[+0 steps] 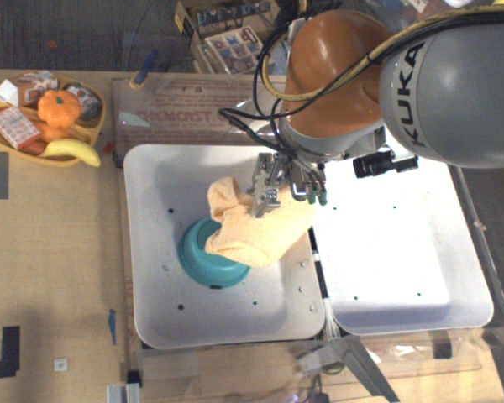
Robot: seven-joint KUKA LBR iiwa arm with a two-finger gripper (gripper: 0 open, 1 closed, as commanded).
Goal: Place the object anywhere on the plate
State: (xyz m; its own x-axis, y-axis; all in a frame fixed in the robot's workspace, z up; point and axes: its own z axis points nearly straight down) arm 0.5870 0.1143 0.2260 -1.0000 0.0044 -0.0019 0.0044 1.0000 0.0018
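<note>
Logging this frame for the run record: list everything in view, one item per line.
cloth: one, pale yellow, left bin, draped partly over the plate
plate: one, teal, left bin, lower middle
left bin: one, white, bench centre
right bin: one, white, beside the left bin
basket: one, yellow, upper left, holding a small orange pumpkin, a banana and boxes
arm: one, grey with orange band
gripper: one, metal, fingertips on the cloth's upper edge
</note>
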